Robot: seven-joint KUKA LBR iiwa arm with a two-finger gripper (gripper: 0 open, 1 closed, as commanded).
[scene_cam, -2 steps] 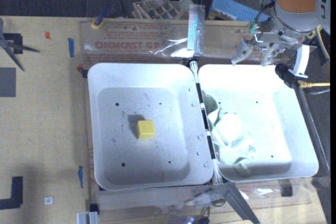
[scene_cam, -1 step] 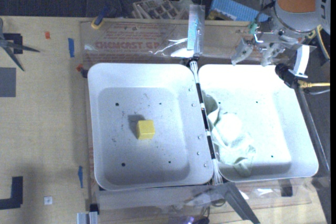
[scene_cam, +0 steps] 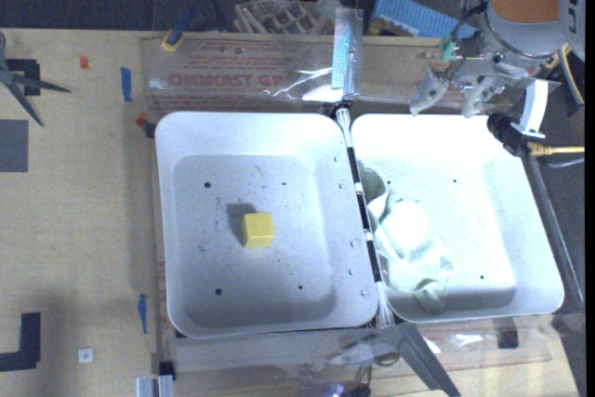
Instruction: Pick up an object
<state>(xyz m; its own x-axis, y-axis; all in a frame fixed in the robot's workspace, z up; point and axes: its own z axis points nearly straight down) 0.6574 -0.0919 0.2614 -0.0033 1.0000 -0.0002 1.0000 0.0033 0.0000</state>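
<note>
A small yellow block [scene_cam: 258, 229] lies near the middle of the left bin [scene_cam: 186, 144]. In the right bin [scene_cam: 502, 200], a pale white and green crumpled object [scene_cam: 406, 237] rests against the left wall and reaches toward the near corner. My gripper [scene_cam: 454, 99] hangs over the far rim of the right bin, well above and behind both objects. Its fingers [scene_cam: 425, 97] are spread apart, open, with nothing between them.
A clear plastic sheet [scene_cam: 270, 79] and an upright strip [scene_cam: 345, 51] stand behind the bins. Cables and boxes crowd the floor at the top. A black cable fitting [scene_cam: 509, 133] sits at the right bin's far right corner.
</note>
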